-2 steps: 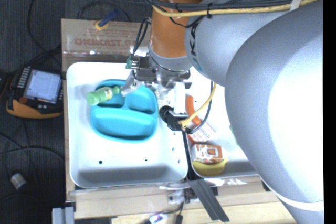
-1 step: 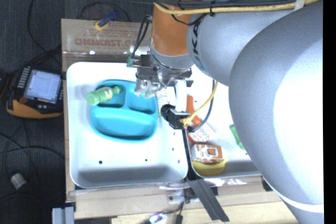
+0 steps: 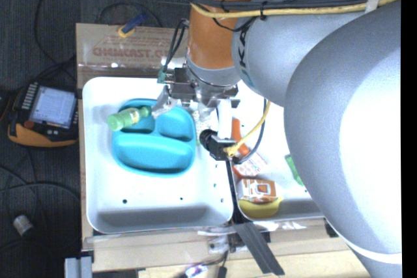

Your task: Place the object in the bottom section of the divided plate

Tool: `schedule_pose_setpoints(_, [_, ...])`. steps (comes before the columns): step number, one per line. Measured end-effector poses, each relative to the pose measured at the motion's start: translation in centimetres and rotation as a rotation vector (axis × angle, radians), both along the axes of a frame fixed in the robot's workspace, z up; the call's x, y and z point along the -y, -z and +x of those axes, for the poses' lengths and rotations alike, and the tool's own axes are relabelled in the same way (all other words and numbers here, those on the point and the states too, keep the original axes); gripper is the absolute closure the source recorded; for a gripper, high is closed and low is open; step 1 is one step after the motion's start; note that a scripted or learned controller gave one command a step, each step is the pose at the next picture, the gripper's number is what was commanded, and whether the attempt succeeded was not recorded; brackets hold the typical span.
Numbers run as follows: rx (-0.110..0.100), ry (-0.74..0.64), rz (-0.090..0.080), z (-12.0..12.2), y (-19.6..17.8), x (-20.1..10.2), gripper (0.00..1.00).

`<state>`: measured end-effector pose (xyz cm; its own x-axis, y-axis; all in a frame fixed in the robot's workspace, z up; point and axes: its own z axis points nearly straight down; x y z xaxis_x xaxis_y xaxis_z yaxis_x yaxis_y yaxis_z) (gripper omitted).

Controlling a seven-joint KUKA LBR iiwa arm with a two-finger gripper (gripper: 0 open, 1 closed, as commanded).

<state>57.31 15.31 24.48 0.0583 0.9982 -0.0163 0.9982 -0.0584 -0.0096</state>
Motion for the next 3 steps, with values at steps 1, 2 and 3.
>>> schedule_pose_setpoints(1, [-0.004,-0.001,-0.003,0.0,-0.8,0.0,1.0])
schedule_pose_setpoints(2, [-0.004,-0.001,-0.004,0.0,-0.8,0.0,0.0])
schedule_pose_setpoints(3, [0.003,-0.052,0.013,-0.3,10.0,-8.1,0.0])
